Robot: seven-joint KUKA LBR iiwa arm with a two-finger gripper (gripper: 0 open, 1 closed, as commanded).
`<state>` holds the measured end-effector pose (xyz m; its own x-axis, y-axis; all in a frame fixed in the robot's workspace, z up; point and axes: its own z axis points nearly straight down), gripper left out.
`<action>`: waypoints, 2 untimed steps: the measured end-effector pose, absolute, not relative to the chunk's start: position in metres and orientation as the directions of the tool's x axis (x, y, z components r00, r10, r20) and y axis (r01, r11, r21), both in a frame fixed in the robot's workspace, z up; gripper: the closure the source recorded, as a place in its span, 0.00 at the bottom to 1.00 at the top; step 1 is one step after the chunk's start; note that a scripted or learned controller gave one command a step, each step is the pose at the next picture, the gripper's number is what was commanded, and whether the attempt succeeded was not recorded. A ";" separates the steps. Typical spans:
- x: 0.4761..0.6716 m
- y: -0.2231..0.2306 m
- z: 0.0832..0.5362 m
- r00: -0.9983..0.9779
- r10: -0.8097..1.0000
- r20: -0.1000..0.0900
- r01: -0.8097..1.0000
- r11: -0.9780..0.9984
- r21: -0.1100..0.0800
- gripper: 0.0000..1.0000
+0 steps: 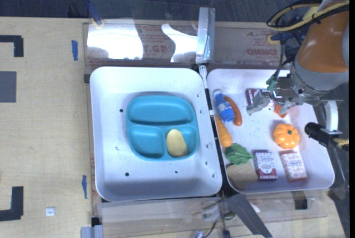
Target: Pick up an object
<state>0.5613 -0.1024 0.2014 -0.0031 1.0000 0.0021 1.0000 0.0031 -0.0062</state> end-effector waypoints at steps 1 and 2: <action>0.622 -0.156 0.091 0.129 0.992 0.002 0.992 -0.129 -0.004 0.00; 0.645 -0.126 0.085 0.091 0.996 -0.002 0.996 -0.091 0.000 0.00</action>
<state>0.6445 -0.1262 0.0852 0.0912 0.9958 -0.0018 0.9958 -0.0912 0.0003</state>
